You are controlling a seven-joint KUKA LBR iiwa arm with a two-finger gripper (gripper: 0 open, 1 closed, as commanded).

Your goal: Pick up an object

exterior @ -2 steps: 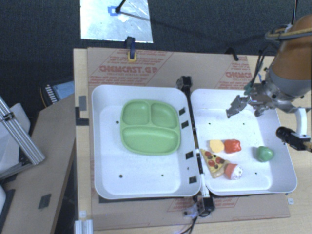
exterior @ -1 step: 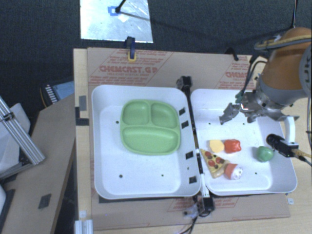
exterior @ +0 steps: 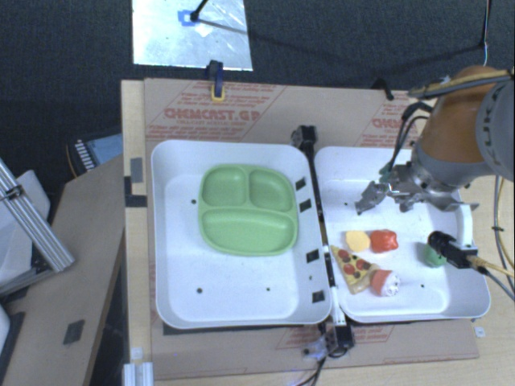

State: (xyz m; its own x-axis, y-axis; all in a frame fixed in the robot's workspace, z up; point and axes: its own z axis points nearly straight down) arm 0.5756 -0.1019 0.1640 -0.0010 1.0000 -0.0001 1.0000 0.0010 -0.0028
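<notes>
Two shallow white bins sit side by side on a pale desk (exterior: pixel 133 240), seen from above at a slant. At the left of the frame, the left bin (exterior: pixel 177 284) holds one large thing, a green divided plate (exterior: pixel 245 210), lying flat near its middle. From the right edge the grey and orange arm (exterior: pixel 459 131) reaches over the right bin (exterior: pixel 455 300). Its gripper (exterior: pixel 385 199) hangs above the bare upper half of that bin, fingers spread wide with nothing between them. Below it, in the lower half of the bin, small toy foods cluster: a pizza slice (exterior: pixel 356 268), a red piece (exterior: pixel 384 240) touching a yellow piece (exterior: pixel 357 240), a red and white piece (exterior: pixel 383 282) just beside the pizza tip, and a small green piece (exterior: pixel 433 256) off to the right. The task looks to be at the approach stage, with nothing picked up yet. Next, the gripper likely needs to shift toward the bottom of the frame, centre over one toy, descend and close.
</notes>
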